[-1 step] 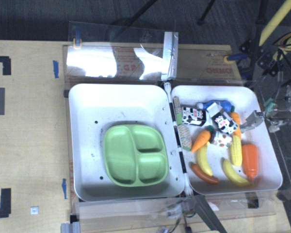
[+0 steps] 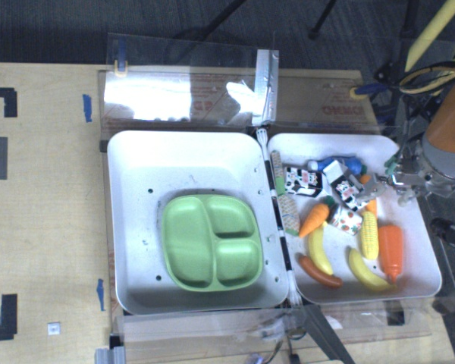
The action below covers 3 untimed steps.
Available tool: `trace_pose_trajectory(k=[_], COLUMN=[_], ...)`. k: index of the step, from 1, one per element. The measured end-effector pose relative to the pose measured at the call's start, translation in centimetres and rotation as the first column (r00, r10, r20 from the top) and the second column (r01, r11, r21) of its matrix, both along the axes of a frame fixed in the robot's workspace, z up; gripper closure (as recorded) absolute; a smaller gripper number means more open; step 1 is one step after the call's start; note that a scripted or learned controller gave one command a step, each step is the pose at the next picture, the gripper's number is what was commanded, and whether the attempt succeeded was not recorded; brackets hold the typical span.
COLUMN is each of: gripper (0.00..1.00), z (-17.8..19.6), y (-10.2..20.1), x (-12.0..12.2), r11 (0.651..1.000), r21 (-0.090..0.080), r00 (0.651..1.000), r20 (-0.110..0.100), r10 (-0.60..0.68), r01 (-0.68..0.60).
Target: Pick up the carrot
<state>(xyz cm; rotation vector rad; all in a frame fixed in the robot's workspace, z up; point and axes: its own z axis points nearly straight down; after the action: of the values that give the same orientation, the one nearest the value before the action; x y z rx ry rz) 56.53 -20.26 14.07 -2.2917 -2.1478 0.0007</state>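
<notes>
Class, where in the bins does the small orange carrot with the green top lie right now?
The small orange carrot with the green top lies in the right white bin, left of centre, just above a yellow banana.

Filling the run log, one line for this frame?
task: pick carrot | carrot: right bin, untouched | gripper: at bin's right edge | grasp: none

Carrot (image 2: 313,218) hemmed: brush (image 2: 289,209) left, banana (image 2: 319,250) below, block (image 2: 346,220) right; open above.
</notes>
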Motion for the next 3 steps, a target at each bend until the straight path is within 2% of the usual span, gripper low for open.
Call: trace_pose_trajectory(k=[1, 2, 3], gripper=[0.00, 0.00, 1.00], z=[0.0, -5.0, -4.1], y=[0.0, -0.7, -0.6], x=[0.0, 5.0, 5.1], r11=[1.000, 0.987, 0.987], r21=[0.000, 0.020, 0.018], r00=[1.000, 0.987, 0.987], r20=[0.000, -0.021, -0.021], r10=[0.000, 0.161, 0.161], r01=[0.000, -0.161, -0.161])
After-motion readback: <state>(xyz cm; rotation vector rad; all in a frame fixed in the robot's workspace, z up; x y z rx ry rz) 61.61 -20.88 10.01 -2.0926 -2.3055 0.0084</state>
